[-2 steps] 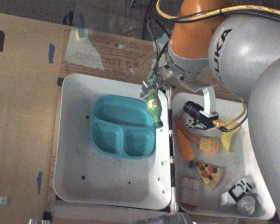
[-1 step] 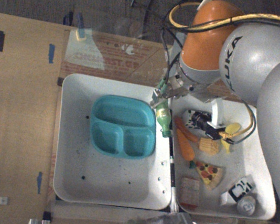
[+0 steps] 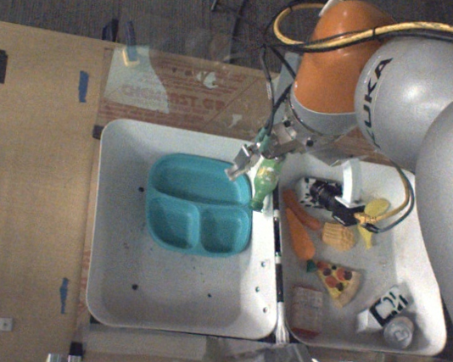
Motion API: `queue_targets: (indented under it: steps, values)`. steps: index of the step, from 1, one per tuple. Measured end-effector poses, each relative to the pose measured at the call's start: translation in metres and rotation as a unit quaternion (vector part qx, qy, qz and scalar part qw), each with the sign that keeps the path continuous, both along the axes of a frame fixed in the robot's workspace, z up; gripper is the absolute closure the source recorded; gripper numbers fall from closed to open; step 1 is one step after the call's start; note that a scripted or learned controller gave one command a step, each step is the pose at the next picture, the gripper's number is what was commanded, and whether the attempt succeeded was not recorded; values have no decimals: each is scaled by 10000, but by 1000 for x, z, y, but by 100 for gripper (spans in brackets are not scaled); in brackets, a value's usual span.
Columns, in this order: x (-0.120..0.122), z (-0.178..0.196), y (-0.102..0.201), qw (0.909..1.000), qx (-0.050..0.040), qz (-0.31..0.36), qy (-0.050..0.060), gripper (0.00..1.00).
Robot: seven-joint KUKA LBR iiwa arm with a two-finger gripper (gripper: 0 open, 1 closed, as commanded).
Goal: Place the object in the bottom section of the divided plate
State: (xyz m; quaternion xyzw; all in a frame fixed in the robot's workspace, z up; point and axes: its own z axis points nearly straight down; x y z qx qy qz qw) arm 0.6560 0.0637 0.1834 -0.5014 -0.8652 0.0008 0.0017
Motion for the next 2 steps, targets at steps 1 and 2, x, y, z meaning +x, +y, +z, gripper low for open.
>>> queue_targets:
  steps: [1,2]
  values:
    - [2,9,1,10000,2,16,-6,100]
    - [1,9,1,10000,3,15,-4,0]
